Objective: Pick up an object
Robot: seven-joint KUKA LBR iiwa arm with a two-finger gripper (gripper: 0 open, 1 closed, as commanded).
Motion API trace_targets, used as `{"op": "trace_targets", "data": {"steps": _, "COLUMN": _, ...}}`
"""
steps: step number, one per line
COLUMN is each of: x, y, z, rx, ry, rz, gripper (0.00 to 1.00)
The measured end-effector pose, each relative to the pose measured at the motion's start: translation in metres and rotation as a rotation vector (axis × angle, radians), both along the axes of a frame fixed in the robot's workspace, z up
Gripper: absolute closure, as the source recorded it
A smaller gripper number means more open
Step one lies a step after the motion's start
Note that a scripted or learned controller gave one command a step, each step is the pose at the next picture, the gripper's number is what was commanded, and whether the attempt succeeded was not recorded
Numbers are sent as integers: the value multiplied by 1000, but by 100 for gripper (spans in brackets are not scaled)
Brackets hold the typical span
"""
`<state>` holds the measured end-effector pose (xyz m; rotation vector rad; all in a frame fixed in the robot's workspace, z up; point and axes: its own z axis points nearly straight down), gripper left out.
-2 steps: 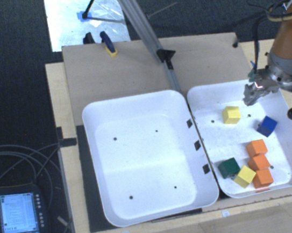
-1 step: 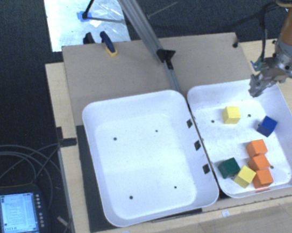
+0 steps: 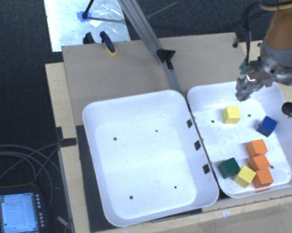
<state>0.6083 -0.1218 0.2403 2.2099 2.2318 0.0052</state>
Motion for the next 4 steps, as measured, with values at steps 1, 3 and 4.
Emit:
{"op": "trace_targets", "data": {"steps": 1, "x": -21, "y": 54, "z": -7, "rx": 0, "ry": 4, "rz": 0, "gripper": 100}}
{"op": "trace_targets", "data": {"steps": 3, "x": -51, "y": 149, "z": 0, "rx": 1, "ry": 1, "rz": 1, "gripper": 100}}
{"op": "trace_targets", "data": {"steps": 4, "x": -66, "y": 199, "z": 13, "rx": 1, "ry": 1, "rz": 2, "gripper": 100}}
